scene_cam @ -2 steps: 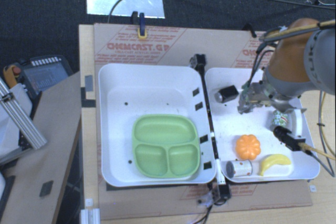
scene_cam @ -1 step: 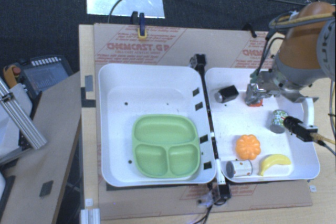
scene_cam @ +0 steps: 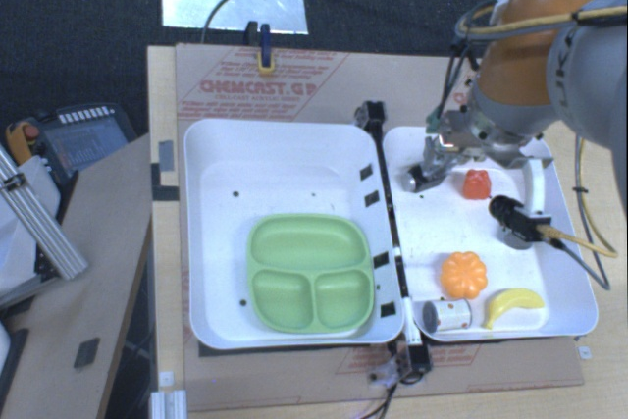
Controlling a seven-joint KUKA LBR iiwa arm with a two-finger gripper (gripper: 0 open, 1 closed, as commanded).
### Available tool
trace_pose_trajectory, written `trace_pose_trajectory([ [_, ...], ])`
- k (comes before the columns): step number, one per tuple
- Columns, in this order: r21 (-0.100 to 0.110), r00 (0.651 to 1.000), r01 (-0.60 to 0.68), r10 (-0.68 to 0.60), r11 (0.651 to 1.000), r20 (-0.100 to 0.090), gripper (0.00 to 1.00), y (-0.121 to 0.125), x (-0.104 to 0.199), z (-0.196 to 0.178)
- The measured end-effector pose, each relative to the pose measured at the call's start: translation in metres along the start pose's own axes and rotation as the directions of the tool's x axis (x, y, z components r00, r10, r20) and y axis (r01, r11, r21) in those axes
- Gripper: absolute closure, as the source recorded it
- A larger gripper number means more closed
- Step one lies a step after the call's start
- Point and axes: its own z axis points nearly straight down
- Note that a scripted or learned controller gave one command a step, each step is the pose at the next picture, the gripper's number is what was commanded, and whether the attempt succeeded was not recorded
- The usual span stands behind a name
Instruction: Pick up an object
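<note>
The gripper (scene_cam: 424,176) sits low over the far left corner of the right bin (scene_cam: 432,235), close to the wall shared with the left bin (scene_cam: 226,174). Whether it is spread or pressed together cannot be told from this view. No object is seen in it.

**Candidate objects**
- The red object (scene_cam: 476,183) lies just beside the gripper, toward the arm's side of the bin. It is the nearest target.
- The orange pumpkin-shaped toy (scene_cam: 463,275), the yellow banana (scene_cam: 513,304) and the small can (scene_cam: 444,314) lie near the front edge, well apart from the gripper.
- The green divided plate (scene_cam: 309,272) rests in the left bin.

**Probable faults**
1. Empty closure: the gripper appears offset from the red object, so closing at this position is likely to catch nothing.
2. Wall contact: the gripper is near the dividing wall, so a further shift toward it risks a strike on the rim.
3. Displacement: a sideways approach may push the small red object away instead of seating it.
4. Roll-off: the can lies on its side and the pumpkin is rounded, so either may slip from a pinch.
</note>
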Motion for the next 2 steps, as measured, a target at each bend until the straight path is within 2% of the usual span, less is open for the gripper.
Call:
trace_pose_trajectory([
  [2,0.003,1.0,0.0,0.0,1.0,0.0,1.0,0.022,0.095,0.0],
])
